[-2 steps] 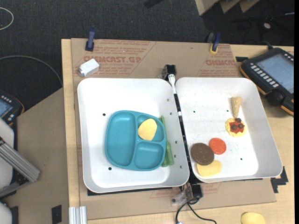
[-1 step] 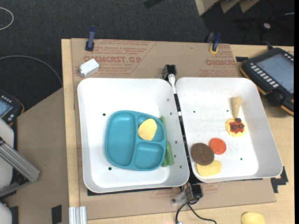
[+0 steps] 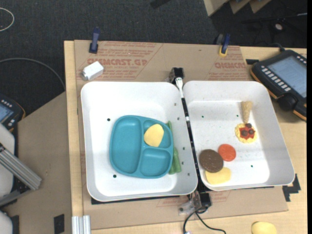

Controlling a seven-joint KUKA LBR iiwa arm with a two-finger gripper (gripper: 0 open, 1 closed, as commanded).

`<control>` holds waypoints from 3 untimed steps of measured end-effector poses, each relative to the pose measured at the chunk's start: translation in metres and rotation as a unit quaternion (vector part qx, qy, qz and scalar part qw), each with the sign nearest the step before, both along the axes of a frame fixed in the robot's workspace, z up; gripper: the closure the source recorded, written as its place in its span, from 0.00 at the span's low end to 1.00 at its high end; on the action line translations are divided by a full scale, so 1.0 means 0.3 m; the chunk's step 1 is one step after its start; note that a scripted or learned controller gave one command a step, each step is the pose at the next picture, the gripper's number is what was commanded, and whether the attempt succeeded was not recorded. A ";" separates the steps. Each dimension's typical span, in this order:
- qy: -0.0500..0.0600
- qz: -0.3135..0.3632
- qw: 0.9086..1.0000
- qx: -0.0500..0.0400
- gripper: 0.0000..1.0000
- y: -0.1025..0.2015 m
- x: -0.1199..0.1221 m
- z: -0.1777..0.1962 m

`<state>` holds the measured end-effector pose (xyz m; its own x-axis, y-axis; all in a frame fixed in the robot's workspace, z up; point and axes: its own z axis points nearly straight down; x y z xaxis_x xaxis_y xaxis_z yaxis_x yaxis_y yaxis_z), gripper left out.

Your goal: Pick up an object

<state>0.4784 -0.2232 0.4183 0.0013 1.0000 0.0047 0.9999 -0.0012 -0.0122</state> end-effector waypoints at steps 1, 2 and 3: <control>0.002 0.000 1.000 0.001 1.00 0.004 0.053 -0.762; -0.016 0.002 1.000 -0.007 1.00 0.028 0.075 -0.161; -0.003 -0.001 1.000 -0.001 1.00 -0.004 -0.002 -0.350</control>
<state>0.4779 -0.2244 0.3132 0.0025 1.0000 0.0021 1.0000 -0.0025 -0.0054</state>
